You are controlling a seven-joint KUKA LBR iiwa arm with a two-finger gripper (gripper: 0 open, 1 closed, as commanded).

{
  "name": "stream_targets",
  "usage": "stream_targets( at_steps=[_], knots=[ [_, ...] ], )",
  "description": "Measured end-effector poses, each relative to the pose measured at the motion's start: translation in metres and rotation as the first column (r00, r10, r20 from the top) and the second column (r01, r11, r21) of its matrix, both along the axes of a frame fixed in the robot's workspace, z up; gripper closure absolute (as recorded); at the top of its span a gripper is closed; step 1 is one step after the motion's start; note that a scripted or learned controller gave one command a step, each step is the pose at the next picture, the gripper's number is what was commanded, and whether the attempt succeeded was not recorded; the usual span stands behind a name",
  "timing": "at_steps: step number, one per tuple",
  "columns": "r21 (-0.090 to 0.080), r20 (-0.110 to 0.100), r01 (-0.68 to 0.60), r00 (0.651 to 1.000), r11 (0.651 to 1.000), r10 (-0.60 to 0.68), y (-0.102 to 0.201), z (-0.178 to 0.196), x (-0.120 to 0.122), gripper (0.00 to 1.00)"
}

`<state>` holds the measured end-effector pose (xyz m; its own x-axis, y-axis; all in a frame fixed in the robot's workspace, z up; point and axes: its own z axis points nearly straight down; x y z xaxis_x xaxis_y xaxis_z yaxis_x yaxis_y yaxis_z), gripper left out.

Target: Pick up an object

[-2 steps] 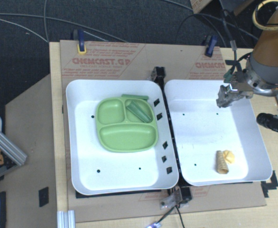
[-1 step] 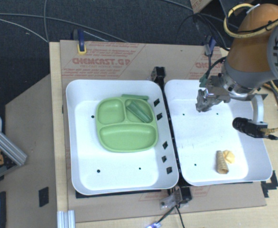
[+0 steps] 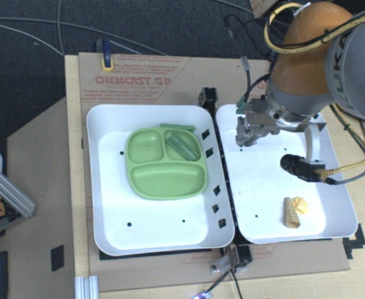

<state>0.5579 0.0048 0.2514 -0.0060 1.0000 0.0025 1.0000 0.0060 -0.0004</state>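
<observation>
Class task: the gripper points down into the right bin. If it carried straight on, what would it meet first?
Most likely the bare white floor of the right bin; the gripper has nothing visible beneath it, though depth is uncertain.

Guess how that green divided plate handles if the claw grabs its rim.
The plate looks like moulded plastic, so probably stiff and light. It lies flat in the left bin, so tipping seems unlikely, but its low rounded rim may slip. The green piece resting in one compartment could slide out.

Two bins side by side on bench (image 3: 76, 167). Left bin (image 3: 108, 217): divided plate (image 3: 165, 165) in middle. Right bin (image 3: 263, 185): tool (image 3: 250, 131) over far left part; small object (image 3: 293, 211) near front right.
</observation>
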Motion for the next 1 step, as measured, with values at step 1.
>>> stream_targets(
  at_steps=[1],
  knots=[
    [0.0,0.002,0.0,1.0,1.0,0.0,0.0539,0.0038,0.002,1.0]
  ],
)
